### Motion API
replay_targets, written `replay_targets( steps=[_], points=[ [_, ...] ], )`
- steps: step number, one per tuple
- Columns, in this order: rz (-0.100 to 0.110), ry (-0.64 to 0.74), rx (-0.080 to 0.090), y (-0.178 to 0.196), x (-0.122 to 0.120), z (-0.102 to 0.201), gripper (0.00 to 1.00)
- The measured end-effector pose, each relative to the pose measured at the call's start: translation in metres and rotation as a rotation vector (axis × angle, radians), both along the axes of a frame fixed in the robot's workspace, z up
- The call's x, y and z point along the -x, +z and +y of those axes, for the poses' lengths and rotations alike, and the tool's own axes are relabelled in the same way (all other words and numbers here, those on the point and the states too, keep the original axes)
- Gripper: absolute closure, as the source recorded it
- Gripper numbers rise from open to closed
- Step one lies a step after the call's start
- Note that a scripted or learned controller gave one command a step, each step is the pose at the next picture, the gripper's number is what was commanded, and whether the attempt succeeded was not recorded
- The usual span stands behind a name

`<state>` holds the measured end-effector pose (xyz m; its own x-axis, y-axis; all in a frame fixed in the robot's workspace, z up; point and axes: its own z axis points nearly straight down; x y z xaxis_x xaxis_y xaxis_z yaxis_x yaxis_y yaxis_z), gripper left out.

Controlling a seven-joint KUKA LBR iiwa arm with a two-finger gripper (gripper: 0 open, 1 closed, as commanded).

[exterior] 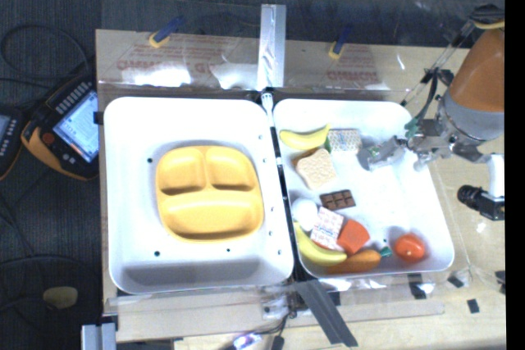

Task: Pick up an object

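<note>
Dark carpet under a plywood bench (459, 291), two white bins side by side on it, cables and a handheld pendant (74, 127) off to the far left.

Left bin (123, 258) holds a yellow divided tray (209, 191), well away from the jaws. Right bin (435, 217) carries all the small stuff. Grey arm with orange band (480, 78) comes in over that bin's upper right rim.

The jaws (379, 153) hang over the upper middle of the right bin, pointing left; nothing visible between them, and whether they are released or clenched I cannot tell (too small and blurred).

Candidates, biggest first: a banana (316, 248) along the bin's near left corner, well below the jaws. Orange carrot-like piece (357, 261) beside it. Second banana piece (303, 136) left of the jaws at the top. Tan waffle biscuit (317, 169) left and slightly below. Red-orange block (354, 235) below, with a pink-white packet (328, 227) touching it. Tomato (410, 247) below and a bit right. Pale wafer cube (344, 141) just left of the jaws, nearest item. Chocolate bar piece (337, 199) below left. White egg-like ball (304, 214) further left.

Step, as I judge it: approach, no grasp yet. Next move calls for picking one target (wafer cube looks closest), centring the jaws over it, descending into the bin and closing without clipping the biscuit beside it.
</note>
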<state>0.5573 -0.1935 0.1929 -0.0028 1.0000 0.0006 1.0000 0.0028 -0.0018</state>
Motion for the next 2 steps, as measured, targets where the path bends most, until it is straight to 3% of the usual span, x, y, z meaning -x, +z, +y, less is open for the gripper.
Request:
replay_targets(
  steps=[1,2],
  points=[
    [-0.006,-0.130,-0.010,-0.096,0.015,-0.018,0.00],
    [0.000,-0.180,0.005,-0.080,-0.097,0.000,0.00]
  ],
)
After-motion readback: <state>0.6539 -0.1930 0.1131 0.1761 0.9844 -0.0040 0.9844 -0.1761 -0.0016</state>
